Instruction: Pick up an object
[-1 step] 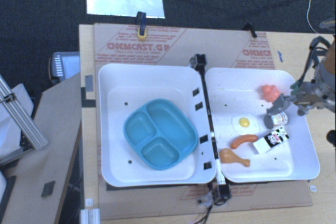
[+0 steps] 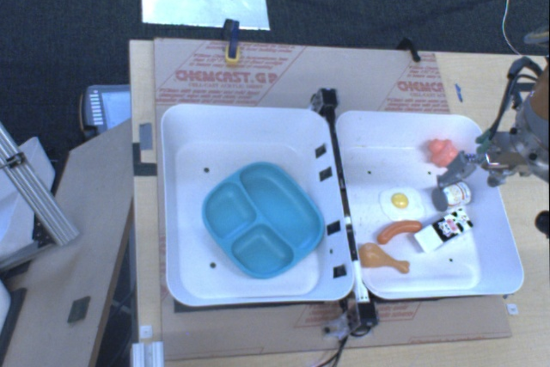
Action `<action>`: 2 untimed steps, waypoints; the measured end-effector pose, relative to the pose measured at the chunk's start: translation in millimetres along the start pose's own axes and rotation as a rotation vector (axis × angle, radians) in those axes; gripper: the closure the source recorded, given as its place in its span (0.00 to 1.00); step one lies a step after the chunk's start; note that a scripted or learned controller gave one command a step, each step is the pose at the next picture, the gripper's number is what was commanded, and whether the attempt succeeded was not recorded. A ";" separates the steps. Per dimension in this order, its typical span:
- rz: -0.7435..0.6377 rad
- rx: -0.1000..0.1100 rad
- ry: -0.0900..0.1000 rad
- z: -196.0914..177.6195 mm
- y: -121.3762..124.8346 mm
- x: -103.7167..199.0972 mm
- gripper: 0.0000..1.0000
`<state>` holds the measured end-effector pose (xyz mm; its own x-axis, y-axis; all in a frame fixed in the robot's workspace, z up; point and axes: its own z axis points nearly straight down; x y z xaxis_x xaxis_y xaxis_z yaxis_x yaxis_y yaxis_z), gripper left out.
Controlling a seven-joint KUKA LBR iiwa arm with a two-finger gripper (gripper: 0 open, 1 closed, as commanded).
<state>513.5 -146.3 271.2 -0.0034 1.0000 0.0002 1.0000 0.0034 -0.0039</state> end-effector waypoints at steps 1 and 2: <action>0.002 0.006 0.002 63.8 -2.7 -5.9 0.00; 0.002 0.005 0.003 109.4 -1.9 -5.2 0.00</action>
<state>511.2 -151.4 161.7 -0.0012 1.0000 0.0029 1.0000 0.0013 -0.0088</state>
